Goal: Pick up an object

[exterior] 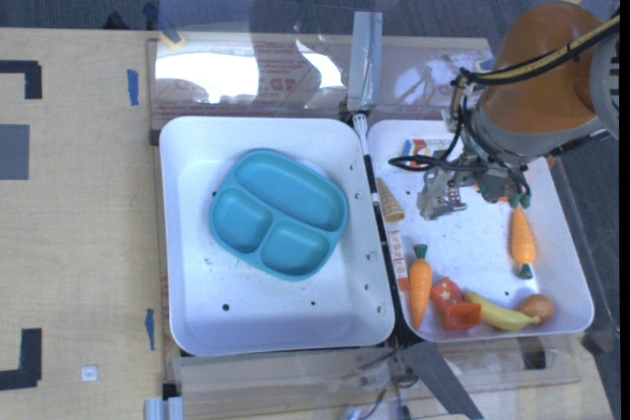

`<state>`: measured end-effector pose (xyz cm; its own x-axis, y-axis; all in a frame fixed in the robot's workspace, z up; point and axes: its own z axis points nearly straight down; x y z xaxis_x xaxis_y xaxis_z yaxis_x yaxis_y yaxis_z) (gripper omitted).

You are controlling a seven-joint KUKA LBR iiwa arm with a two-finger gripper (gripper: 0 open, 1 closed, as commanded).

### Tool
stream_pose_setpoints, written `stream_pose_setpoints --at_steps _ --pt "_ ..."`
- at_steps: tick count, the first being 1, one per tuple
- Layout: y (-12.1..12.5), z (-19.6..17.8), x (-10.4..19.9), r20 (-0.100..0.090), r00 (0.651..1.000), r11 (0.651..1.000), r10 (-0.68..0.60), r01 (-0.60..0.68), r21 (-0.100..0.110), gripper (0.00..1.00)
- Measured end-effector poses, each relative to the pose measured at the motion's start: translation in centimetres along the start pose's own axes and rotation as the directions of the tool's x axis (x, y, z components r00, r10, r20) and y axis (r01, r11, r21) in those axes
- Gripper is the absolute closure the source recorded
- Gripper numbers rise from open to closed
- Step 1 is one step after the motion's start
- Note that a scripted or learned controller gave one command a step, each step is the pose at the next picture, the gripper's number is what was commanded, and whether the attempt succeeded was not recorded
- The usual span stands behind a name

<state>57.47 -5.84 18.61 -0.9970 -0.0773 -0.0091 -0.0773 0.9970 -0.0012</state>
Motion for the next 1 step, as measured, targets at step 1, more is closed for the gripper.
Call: stream_pose_setpoints --at_steps 1 --pt "-5.97 4.17 -8.64 -0.001 0.931 0.931 -0.364 0.364 -0.002 1.0"
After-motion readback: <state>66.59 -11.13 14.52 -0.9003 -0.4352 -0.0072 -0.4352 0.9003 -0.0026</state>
